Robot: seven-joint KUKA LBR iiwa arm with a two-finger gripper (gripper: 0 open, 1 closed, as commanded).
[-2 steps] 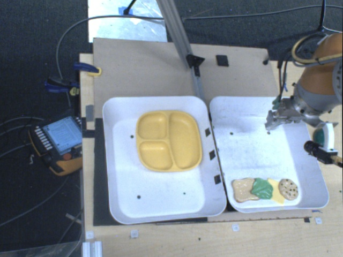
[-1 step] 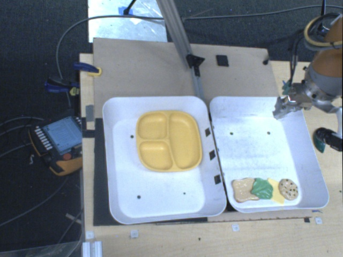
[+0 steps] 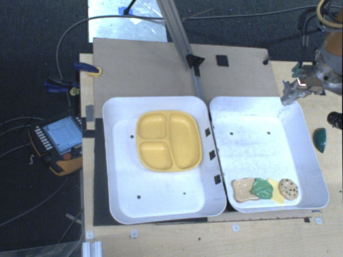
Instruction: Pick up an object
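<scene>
My gripper (image 3: 290, 96) hangs over the right bin (image 3: 300, 138) at its one o'clock corner; how it stands I cannot tell. The toy foods, bread slice (image 3: 244, 190), green leaf (image 3: 262, 188) and cookie (image 3: 289, 188), lie at five o'clock. A yellow divided plate (image 3: 167, 141) sits in the left bin (image 3: 115, 170).

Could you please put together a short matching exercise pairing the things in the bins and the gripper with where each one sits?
Things:
1. yellow tray
2. green piece
3. cookie
4. gripper

Places:
A. right bin, far right of the food row
B. above the right bin's far right corner
C. left bin
D. right bin, middle of the food row

Pairs: 1-C, 2-D, 3-A, 4-B
</scene>
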